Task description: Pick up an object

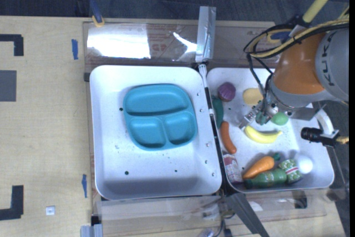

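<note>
Hovering our gripper, its state impossible to tell, just above the banana, we judge it light, smooth, probably stiff plastic, best pinched mid-curve.

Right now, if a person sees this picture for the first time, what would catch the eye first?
Probably the blue divided tray, lying alone in the left bin. Next, the arm's orange band above the right bin, where the gripper hangs just above a banana. That bin also holds bright toy food: a carrot, a purple piece, a sausage.
</note>
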`<state>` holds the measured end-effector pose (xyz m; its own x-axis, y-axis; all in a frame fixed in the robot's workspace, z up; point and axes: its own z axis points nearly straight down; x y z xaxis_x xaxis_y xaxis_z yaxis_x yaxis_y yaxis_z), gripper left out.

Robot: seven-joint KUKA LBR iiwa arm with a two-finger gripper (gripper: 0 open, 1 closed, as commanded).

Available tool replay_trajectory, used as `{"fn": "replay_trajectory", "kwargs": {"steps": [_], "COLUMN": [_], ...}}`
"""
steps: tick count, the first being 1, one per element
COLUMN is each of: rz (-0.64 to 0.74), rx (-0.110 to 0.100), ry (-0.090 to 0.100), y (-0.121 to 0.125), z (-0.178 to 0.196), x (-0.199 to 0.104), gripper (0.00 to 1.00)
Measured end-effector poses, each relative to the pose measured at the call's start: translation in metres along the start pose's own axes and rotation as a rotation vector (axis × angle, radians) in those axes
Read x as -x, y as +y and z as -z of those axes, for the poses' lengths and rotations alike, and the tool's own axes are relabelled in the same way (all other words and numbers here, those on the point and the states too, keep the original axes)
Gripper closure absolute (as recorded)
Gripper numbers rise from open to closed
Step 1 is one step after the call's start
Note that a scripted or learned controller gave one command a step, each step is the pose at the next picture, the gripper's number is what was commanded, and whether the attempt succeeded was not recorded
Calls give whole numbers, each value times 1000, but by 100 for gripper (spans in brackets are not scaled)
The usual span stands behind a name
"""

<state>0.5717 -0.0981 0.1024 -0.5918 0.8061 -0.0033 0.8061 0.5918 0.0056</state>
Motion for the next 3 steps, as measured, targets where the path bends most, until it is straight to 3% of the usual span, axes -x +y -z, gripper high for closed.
{"fn": "replay_trajectory", "kwargs": {"steps": [1,2,3], "rz": [-92,-94,-50], "rx": [2,-3,-1], "ry": [-2,1,-2], "y": [51,49,-34], "z": [86,83,-15], "x": [-6,-6,6], "gripper": [100,0,0]}}
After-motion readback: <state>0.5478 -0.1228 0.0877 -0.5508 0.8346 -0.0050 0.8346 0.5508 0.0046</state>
